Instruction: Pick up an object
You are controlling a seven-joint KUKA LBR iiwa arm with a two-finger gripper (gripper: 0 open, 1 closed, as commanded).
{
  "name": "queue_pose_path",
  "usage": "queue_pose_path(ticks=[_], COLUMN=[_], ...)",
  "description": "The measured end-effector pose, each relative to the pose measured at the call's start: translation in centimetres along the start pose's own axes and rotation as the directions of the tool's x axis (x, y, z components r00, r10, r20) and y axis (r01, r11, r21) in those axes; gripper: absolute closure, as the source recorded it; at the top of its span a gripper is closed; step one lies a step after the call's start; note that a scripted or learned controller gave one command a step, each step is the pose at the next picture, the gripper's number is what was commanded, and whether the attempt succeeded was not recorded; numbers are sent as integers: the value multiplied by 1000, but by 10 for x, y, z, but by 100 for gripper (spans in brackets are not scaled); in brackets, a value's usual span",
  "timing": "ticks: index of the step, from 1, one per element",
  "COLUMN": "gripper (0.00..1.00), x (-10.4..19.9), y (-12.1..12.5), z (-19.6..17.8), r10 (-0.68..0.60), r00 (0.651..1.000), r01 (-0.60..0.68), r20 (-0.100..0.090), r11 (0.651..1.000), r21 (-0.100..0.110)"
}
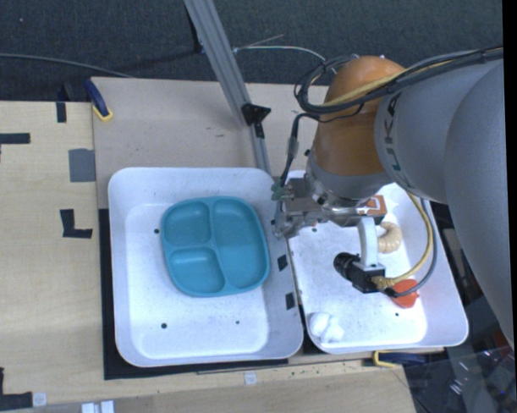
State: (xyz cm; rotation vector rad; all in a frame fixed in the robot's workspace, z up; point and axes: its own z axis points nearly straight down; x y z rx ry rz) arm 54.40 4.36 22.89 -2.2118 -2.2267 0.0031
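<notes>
The arm [442, 127] is nearest you: its grey bulk fills the upper right, and the orange band [356, 84] sits above the wrist, with black and yellow cables looping round it. Below the band the wrist hangs over the inner edge of the right bin [440, 322], close to the seam between the two bins. The end effector [286, 216] shows as a cluster of metal parts at that seam; you cannot tell from this view how it is set, nor whether anything is in it.

In the right bin, look for a small white crumpled thing [326, 328] near the front left corner, lying on the floor of the bin, well apart from the end effector. A beige curved piece [388, 237] lies just under the wrist, partly hidden by it. A small red piece [406, 296] lies near the middle of the bin, beside a black fitting [358, 272] on the cable.

In the left bin [136, 333] a teal plate [215, 245] with three compartments lies flat, turned slightly askew, towards the right side of that bin.

Both bins rest on the table [41, 277], which bears black tape marks on its left part. A slanted metal bar [224, 63] runs down from the top towards the bins.
</notes>
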Motion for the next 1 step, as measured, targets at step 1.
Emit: queue_pose_path(ticks=[1], gripper=[100], x=[54], y=[-15], z=[11], r10=[0], r00=[1000], r01=[0], r20=[0], r11=[1000], r21=[1])
